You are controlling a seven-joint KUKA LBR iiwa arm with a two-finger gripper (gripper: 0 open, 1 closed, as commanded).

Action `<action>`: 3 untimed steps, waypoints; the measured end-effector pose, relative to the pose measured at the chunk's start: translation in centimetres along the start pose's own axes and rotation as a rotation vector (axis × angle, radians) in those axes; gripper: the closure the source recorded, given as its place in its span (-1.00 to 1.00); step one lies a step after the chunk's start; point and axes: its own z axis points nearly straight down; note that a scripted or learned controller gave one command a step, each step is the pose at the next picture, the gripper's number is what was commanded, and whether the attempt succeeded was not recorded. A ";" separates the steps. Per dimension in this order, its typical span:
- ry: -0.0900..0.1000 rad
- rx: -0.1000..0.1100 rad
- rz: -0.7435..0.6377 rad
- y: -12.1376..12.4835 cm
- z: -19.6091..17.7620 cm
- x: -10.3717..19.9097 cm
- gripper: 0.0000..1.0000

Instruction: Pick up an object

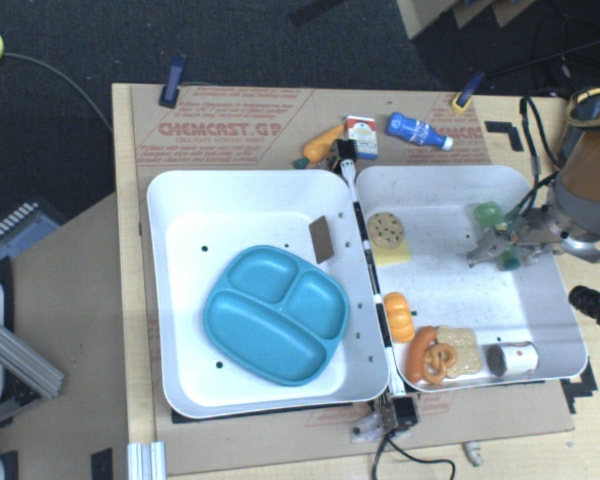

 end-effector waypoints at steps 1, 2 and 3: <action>-0.001 -0.003 -0.001 5.4 4.6 1.0 -1.00; -0.002 -0.005 -0.002 5.4 3.5 1.0 1.00; 0.000 -0.005 -0.002 5.4 -0.4 5.6 1.00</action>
